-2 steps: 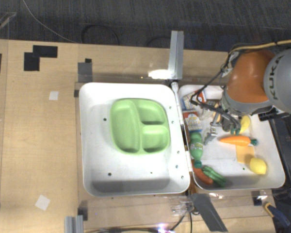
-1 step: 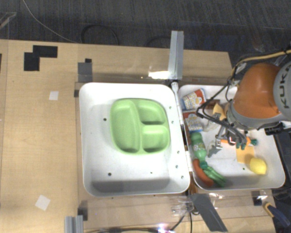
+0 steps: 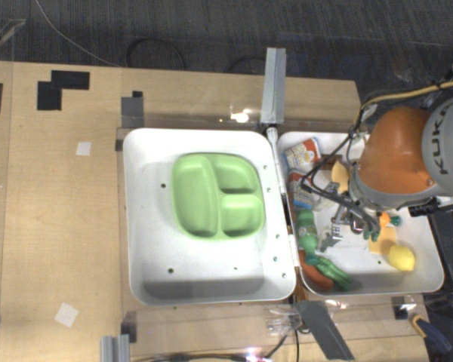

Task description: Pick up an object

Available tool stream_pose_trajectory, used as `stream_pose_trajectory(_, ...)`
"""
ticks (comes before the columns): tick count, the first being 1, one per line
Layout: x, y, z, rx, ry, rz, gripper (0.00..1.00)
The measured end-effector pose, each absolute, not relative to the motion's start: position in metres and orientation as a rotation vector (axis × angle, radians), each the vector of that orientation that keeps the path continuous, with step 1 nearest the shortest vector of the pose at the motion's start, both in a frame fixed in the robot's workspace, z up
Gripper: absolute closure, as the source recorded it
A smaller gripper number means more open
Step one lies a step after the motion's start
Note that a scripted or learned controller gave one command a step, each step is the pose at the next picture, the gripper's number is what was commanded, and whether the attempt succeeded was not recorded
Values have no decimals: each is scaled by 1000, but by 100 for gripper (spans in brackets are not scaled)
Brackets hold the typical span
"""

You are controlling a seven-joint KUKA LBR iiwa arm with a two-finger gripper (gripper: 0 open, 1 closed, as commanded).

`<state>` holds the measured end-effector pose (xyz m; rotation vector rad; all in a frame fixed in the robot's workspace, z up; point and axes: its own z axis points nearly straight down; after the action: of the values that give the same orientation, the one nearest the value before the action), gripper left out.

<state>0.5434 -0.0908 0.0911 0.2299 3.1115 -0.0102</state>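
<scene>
The arm reaches in from the right, and its orange band [image 3: 392, 153] hangs over the right bin [image 3: 430, 277]. My gripper [image 3: 334, 234] points down into the middle of that bin, just right of a green bottle-shaped object [image 3: 307, 228]. A yellow lemon [image 3: 402, 258] lies to the gripper's right. An orange-red piece [image 3: 317, 271] and a green piece [image 3: 337, 279] lie at the bin's front. A white, blue and red packet [image 3: 300, 155] sits at the back. I see nothing lifted by the gripper.
The left bin [image 3: 147, 277] holds a green divided plate [image 3: 215, 194]. A yellow piece [image 3: 340, 174] and an orange-yellow item [image 3: 383, 237] lie partly under the arm. Black cables [image 3: 321, 179] trail over the right bin. A grey post [image 3: 272, 89] stands behind the two bins.
</scene>
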Motion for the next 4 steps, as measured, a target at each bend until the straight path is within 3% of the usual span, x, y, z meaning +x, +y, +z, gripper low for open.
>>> stream_pose_trajectory(2,556,-103,91,111,3122,1,0)
stream_pose_trajectory(4,505,-95,92,111,3114,-2,0)
